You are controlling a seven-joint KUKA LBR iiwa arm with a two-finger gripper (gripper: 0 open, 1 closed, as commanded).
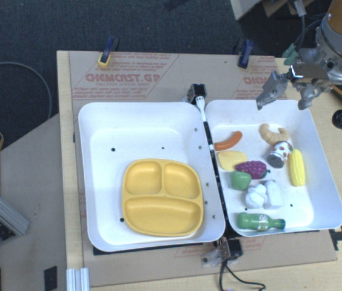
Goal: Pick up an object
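My gripper [287, 97] hangs open above the far edge of the right bin [325, 180], with nothing between its two grey fingers. Below it in that bin lie an orange sausage [228, 140], a croissant [273, 132], a small can [278, 154], a yellow corn cob [296, 167], a yellow cheese wedge [231, 159], purple grapes [252, 168], a green pepper [241, 180], white crumpled pieces [264, 194] and a green bottle [259, 222] lying on its side.
The left bin [98, 138] holds a yellow divided plate [161, 196]. A black clip [196, 93] sits at the far end of the seam between the bins. Two clamps [105, 53] hold the cardboard base at the back.
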